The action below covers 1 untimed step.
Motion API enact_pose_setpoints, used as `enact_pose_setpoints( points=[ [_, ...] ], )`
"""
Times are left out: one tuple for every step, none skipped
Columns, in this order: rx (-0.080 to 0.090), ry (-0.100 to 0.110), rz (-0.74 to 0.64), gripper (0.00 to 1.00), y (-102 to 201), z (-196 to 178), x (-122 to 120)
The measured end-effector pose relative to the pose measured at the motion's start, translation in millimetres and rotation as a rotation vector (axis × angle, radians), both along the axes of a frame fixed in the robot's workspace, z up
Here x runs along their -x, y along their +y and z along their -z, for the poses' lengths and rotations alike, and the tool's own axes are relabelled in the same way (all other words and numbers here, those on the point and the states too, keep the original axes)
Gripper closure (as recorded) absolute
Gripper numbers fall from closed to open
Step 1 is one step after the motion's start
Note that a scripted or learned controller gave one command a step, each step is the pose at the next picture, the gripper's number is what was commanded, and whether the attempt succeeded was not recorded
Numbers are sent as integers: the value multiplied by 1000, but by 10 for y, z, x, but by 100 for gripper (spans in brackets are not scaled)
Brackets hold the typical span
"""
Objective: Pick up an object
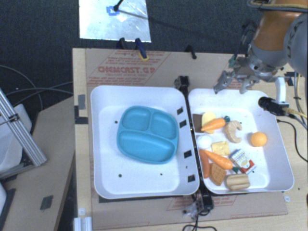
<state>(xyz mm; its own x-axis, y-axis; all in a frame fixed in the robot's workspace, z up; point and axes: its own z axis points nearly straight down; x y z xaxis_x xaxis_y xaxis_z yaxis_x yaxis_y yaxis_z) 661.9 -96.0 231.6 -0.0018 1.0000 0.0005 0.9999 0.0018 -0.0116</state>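
My gripper point(231, 86) hangs above the far rim of the right bin point(281, 165), open with nothing between its fingers. Below it the bin holds toy food. An orange carrot point(213, 124) lies by a yellow piece point(208, 117) and a brown block point(197, 121). A beige pastry point(234, 131) and an orange ball point(259, 139) lie to their right. Nearer the front are a white egg point(204, 141), a cheese slice point(221, 147), two more carrots point(220, 159), a small carton point(242, 160), a brown cracker point(217, 174) and a bread roll point(237, 181).
The left bin point(106, 177) holds a blue divided plate point(147, 134). A black divider with clips point(187, 129) runs between the bins. Cardboard point(125, 69) lies under both, and a shiny sheet point(114, 12) sits beyond it.
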Motion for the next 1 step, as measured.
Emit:
enact_pose_setpoints(
  points=[
    [1,-13,-1,0,2,-87,-20]
  ],
)
